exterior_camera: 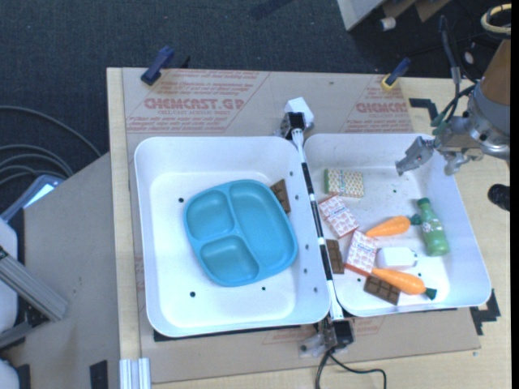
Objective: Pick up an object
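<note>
- On the bench (122,217) we are counting two white bins side by side: the left bin (154,217) and the right bin (466,217).
- We are seeing one blue divided plate (239,233) lying in the left bin, with one brown bar (280,194) just beside its upper right edge.
- We are counting in the right bin two carrots, an upper carrot (388,227) and a lower carrot (399,279), one green bottle (431,229), one white block (398,257), three patterned packets, the top one (345,181), the middle one (337,215) and the lower one (362,251), and one chocolate bar (382,289).
- We are finding the gripper (430,156) hanging over the right bin's upper right part, its two fingers spread apart and gripping nothing.
- We are placing the green bottle nearest, just below the gripper; both carrots are lying lower and to the left, well apart from it.
</note>
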Available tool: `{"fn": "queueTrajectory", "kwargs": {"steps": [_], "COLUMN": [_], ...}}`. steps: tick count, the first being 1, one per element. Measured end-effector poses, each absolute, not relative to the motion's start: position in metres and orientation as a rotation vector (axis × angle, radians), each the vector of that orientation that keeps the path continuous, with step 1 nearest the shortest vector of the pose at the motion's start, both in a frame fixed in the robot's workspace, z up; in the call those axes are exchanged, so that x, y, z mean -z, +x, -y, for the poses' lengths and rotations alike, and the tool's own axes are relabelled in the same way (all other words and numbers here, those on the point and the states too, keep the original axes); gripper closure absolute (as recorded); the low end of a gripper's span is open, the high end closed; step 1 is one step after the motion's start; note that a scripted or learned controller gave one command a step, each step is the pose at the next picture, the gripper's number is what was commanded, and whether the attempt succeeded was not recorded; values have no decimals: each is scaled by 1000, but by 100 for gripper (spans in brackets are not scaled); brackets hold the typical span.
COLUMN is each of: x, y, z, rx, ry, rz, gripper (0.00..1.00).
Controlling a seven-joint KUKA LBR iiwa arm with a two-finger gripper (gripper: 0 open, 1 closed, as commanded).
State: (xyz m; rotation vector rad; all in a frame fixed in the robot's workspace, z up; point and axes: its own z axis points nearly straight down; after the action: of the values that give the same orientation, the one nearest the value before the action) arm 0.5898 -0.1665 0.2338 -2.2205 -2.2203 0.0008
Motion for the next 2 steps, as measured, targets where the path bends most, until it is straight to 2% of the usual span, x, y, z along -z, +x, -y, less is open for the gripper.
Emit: {"fn": "queueTrajectory", "kwargs": {"steps": [1,2], "x": [-124,-84], "y": [604,558], "z": [211,148], "rx": [-3,-1], "ry": [-2220,-2218], "rz": [2220,2220], "gripper": [0,0]}}
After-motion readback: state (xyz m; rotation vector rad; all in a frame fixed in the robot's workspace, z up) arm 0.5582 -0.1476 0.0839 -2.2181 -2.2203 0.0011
